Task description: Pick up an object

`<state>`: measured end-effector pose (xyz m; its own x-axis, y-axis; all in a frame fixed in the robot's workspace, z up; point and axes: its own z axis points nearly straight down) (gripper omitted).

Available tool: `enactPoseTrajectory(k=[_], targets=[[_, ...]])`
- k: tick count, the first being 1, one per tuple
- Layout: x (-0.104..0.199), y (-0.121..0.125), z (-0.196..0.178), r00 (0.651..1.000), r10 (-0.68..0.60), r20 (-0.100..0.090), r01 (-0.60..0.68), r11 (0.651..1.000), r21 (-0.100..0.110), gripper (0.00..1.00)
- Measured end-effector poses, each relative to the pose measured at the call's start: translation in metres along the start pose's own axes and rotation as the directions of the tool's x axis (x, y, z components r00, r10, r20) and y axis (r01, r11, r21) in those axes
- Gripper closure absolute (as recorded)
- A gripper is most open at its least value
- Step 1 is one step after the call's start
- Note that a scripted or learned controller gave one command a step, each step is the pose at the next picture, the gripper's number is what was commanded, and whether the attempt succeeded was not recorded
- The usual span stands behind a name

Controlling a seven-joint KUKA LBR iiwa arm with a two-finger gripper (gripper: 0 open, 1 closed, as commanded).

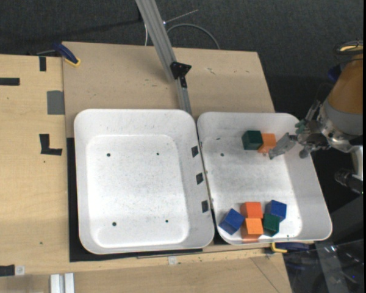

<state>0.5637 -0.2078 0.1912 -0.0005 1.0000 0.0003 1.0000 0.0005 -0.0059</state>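
The end effector [280, 146] reaches in over the right bin [308, 182] near its upper right part, its grey finger slanting down toward the blocks; whether it is open or closed cannot be told, and nothing shows gripped in it. Just beside its tip, to the left, lies an orange block [268, 142], touching a dark green block [252, 140] further left. Well below the end effector, at the bin's lower edge, sits a cluster: a blue block [232, 220], two orange blocks [252, 209] [253, 226], a green block [271, 224] and another blue block [277, 209]. Farther left on the table [24, 182] stands the left bin [85, 127].
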Motion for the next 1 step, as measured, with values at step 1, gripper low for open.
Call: enactPoseTrajectory(k=[1], targets=[[0.0030, 0.0092, 0.0545, 1.000, -0.002, 0.000, 0.002, 1.000, 0.000, 0.00]])
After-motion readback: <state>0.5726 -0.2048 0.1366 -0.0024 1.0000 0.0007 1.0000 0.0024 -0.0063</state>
